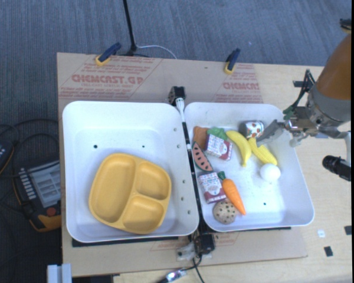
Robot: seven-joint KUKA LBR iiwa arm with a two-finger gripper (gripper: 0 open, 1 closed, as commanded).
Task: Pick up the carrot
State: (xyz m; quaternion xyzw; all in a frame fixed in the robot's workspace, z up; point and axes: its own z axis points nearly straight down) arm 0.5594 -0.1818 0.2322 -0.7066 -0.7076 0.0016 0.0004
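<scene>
The carrot [233,197], orange with a green top, lies in the front part of the right bin [295,188]. It points toward the bin's front edge, between a red packet [210,188] and a white egg [269,172]. My gripper [271,131] hangs over the bin's back right area, near the upper end of a yellow banana [264,152]. It is well behind the carrot and to its right, with nothing visibly held.
The right bin also holds a second banana [242,147], another red packet [219,147], a watermelon slice [200,156], a cookie [224,212] and a dark round item [252,127]. A yellow divided plate [130,192] sits in the left bin [82,128].
</scene>
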